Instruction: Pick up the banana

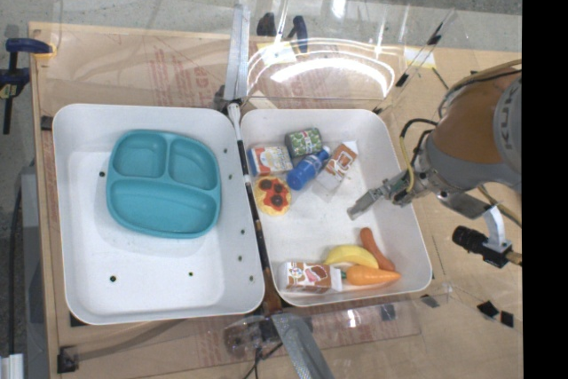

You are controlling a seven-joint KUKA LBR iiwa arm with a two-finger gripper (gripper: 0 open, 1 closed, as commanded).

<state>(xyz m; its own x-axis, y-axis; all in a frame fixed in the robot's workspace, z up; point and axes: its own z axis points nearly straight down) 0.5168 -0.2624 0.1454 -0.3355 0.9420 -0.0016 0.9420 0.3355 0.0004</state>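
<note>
The yellow banana [351, 256] lies near the front of the right bin [404, 191]. It is wedged between a small carton [310, 276] on its left, an orange carrot [374, 277] in front of it and a reddish sausage-shaped piece [376, 248] on its right. My gripper [361, 206] hangs over the right side of that bin, reaching in from the right. It is above and behind the banana, apart from it, and nothing shows in its grasp.
Toward the back of the right bin lie a green box [303, 141], a blue bottle [308, 169], two small cartons [269, 159] [341, 160] and a pizza-like toy [272, 195]. The left bin [80, 253] holds a teal divided tray [164, 182].
</note>
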